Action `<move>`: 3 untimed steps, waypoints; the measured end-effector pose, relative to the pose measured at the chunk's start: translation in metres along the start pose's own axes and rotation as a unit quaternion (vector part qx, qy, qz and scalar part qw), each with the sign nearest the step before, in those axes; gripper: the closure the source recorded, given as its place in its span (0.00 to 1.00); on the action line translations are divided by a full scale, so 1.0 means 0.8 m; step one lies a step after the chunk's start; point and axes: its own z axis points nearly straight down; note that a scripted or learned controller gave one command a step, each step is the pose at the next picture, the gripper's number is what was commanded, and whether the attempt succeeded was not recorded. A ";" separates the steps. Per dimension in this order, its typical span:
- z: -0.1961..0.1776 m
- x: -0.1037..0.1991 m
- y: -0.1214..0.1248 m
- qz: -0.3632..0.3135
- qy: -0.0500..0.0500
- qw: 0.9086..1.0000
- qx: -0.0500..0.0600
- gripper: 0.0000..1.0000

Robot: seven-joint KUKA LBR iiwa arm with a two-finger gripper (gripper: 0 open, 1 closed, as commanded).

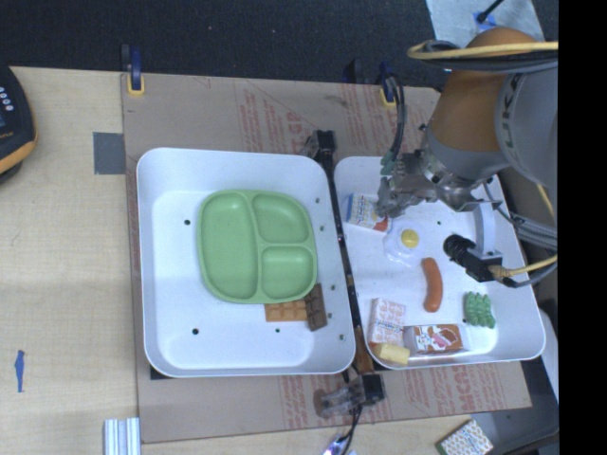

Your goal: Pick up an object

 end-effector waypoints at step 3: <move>0.051 -0.158 -0.022 0.008 -0.002 1.000 0.009 0.00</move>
